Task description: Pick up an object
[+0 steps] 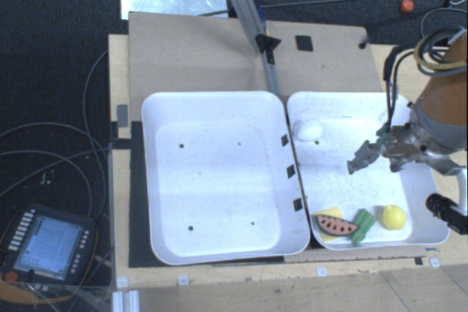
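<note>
While poised over the right bin (344, 129), gripper (360, 159) at mid-bin, nothing between fingers; spread or pressed together cannot be told. Watermelon slice (336, 224), green piece (362, 226), lemon (393, 216) along near wall, below gripper, apart from it. White object (308, 130) up-left, near divider.

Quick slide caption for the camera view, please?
Gripper poised over right bin; watermelon slice, green piece, lemon along its near edge.
</note>
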Tool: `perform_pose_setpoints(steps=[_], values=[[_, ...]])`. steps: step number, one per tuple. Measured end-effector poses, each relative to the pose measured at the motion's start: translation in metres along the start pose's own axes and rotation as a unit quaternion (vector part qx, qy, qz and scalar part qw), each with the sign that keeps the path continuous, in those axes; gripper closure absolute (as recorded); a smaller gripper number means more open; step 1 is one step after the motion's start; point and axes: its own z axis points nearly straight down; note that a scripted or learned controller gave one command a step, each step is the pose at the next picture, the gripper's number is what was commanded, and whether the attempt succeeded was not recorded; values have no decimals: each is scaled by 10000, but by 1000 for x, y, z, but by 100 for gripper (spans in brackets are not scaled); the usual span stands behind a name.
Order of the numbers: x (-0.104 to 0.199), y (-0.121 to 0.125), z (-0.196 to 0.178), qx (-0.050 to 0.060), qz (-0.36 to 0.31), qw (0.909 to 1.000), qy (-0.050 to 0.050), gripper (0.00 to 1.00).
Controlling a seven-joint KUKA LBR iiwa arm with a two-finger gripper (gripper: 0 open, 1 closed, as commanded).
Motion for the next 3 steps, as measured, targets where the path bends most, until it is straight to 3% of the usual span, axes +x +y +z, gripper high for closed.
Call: perform_pose_setpoints(steps=[1, 2, 3], values=[[0, 0, -11, -7, -3, 10000, -1, 100], [26, 30, 68, 32, -7, 10000, 4, 100], [131, 60, 65, -1, -44, 10000, 12, 100]])
